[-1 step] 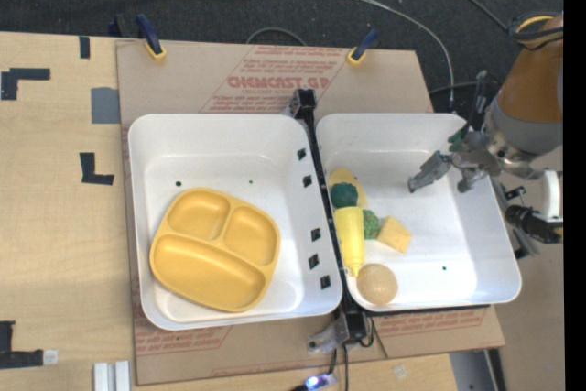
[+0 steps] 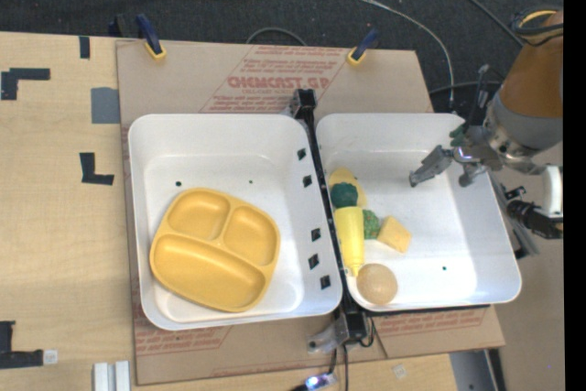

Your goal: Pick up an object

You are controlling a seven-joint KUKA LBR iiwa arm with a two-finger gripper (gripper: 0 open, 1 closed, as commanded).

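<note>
yellow corn cob (image 2: 349, 236) | long, upright in right bin (image 2: 462, 284) | gripper (image 2: 444, 169) fingers apart, holding nothing

The bench (image 2: 55, 197) was viewed from a single fixed camera mounted above, angled down at a slant. Both white bins (image 2: 220, 128) were framed whole at middle distance, with the arm (image 2: 536, 96) entering from the right.
</note>
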